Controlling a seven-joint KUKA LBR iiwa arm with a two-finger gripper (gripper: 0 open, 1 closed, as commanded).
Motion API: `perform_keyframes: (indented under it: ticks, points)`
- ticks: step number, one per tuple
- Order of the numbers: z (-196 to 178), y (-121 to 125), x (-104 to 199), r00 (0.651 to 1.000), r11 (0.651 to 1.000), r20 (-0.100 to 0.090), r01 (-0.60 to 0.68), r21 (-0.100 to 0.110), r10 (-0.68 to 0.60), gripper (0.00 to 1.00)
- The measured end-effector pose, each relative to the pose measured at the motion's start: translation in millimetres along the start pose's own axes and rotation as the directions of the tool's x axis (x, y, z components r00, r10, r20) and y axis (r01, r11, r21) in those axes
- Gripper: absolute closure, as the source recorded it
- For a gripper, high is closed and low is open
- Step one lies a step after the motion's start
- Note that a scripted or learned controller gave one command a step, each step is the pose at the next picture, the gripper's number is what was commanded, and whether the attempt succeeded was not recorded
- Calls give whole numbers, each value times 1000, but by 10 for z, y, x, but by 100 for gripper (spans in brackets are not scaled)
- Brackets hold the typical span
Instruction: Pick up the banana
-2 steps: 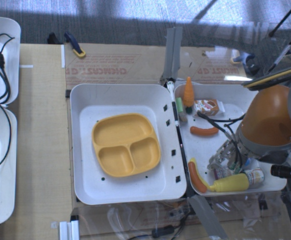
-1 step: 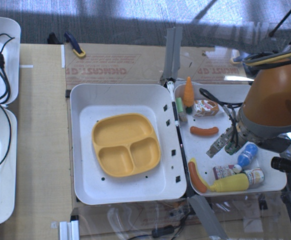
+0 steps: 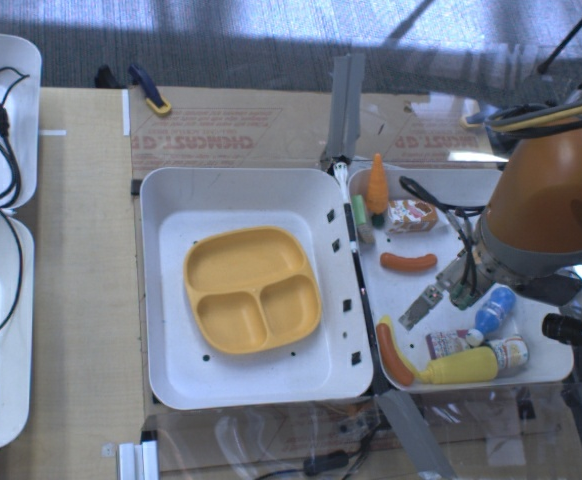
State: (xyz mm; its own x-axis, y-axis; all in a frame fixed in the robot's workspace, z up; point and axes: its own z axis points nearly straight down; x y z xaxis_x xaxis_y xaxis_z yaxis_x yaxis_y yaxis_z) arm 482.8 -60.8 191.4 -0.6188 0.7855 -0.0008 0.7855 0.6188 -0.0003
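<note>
Approach step: gripper (image 3: 418, 311) hangs over right bin (image 3: 531, 380), grip state unclear, nothing visibly held. Next: descend onto banana (image 3: 461, 366) at front edge.

Bright, even light from overhead; the white bins (image 3: 161, 298) nearly wash out. Striped sun patches fall across the floor (image 3: 271, 18) at top. Soft shadows, slight softness toward the edges.
</note>
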Motion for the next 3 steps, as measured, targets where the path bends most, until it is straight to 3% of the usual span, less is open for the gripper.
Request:
perform_keyframes:
  ticks: [1, 2, 3]
  points:
    - [1006, -366, -367, 977, 977, -2, -214, 2, 214, 0]
    - [996, -627, -715, 989, 989, 1, 151, -1, -151, 0]
    - [907, -620, -716, 989, 989, 1, 147, -3, -147, 100]
